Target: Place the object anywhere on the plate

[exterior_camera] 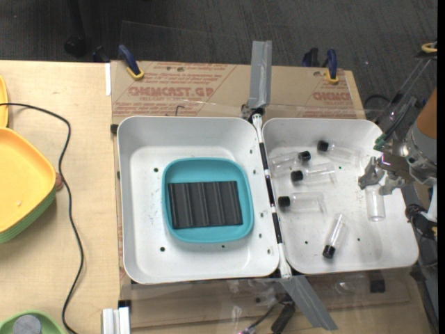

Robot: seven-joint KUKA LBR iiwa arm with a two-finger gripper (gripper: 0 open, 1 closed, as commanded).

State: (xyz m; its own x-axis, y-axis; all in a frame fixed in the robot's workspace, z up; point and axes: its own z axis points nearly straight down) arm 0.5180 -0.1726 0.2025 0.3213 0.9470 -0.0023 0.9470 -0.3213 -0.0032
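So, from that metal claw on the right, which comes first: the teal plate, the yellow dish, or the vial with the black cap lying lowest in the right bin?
From the gripper:
1. Black-capped vial, right bin, just below-left of it.
2. Teal plate, in the left bin.
3. Yellow dish, far left on the wooden table.

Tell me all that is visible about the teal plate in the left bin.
The teal plate is a rounded rectangle with a raised rim and looks like smooth plastic. Its sunken middle holds a dark grey ribbed panel with grooves running front to back. It lies flat on the floor of the left white bin, roughly centred, clear of the bin walls. No vial or other object lies on it. The gripper is over the right bin, far from it.
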